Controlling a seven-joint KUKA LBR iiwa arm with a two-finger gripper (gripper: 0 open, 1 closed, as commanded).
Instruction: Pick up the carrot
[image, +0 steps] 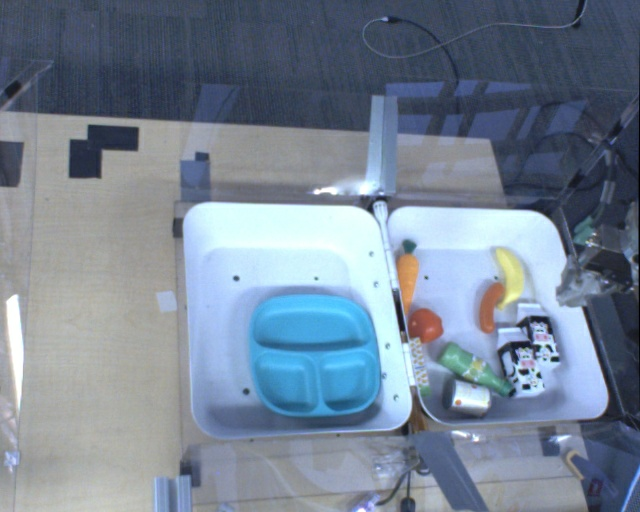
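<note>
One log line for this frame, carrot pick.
stage: pre-grasp | carrot: right bin, left wall, untouched | gripper: at bin's right rim, apart from carrot | beside carrot: tomato

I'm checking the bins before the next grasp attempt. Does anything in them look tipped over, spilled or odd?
Nothing looks spilled or damaged. In the right bin the can and the green bottle lie on their sides. The carrot lies against the divider, apart from the tomato. The blue tray sits flat in the left bin.
</note>
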